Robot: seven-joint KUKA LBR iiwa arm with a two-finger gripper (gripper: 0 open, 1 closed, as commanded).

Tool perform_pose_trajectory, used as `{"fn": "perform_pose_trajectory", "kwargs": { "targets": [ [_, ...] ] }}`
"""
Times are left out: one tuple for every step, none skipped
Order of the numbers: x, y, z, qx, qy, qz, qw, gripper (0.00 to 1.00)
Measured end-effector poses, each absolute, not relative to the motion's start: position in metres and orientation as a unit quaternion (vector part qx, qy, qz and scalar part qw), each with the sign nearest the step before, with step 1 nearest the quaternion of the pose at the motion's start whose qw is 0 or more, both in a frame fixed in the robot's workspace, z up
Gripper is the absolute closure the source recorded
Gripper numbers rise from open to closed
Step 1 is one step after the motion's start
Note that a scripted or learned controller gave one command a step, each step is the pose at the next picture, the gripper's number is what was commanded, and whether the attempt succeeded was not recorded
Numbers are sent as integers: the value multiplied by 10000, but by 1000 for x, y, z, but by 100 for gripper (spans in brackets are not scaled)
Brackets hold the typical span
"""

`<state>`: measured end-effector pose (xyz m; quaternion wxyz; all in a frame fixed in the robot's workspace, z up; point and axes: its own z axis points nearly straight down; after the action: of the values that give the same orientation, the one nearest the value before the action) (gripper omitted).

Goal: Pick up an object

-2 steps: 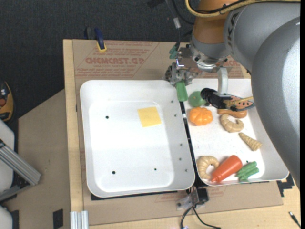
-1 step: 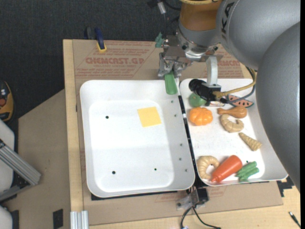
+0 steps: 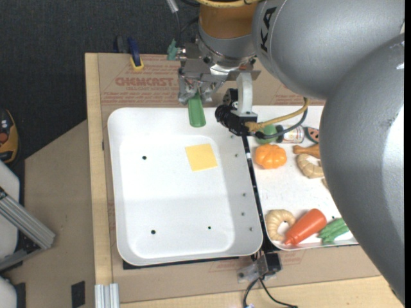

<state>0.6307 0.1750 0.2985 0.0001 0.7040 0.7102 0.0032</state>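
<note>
Arm reaches in from the right w/ its orange band up top. Gripper (image 3: 196,104) hangs over the far edge of the left bin (image 3: 128,172), pinching a green cylinder (image 3: 196,113) betw. its fingers; the cylinder hangs upright, lower end just above the bin's back rim. A yellow square slice (image 3: 201,157) lies flat on the left bin's floor, near the cylinder but apart from it. In the right bin (image 3: 282,188): orange pumpkin (image 3: 270,156) by the divider, carrot (image 3: 306,226) touching a pale curled piece (image 3: 280,221), green bit (image 3: 334,230) beside the carrot, beige piece (image 3: 311,166) farther back.
</note>
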Motion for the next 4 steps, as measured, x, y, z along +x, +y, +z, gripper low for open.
{"fn": "perform_pose_trajectory", "kwargs": {
  "targets": [
    [654,228,268,7054,7088,14,4,100],
    [584,202,131,7078,7064,-86,-50,100],
    [648,226,202,7061,7081,48,29,100],
    [526,225,79,7071,7071,-48,-33,100]
  ]
}}
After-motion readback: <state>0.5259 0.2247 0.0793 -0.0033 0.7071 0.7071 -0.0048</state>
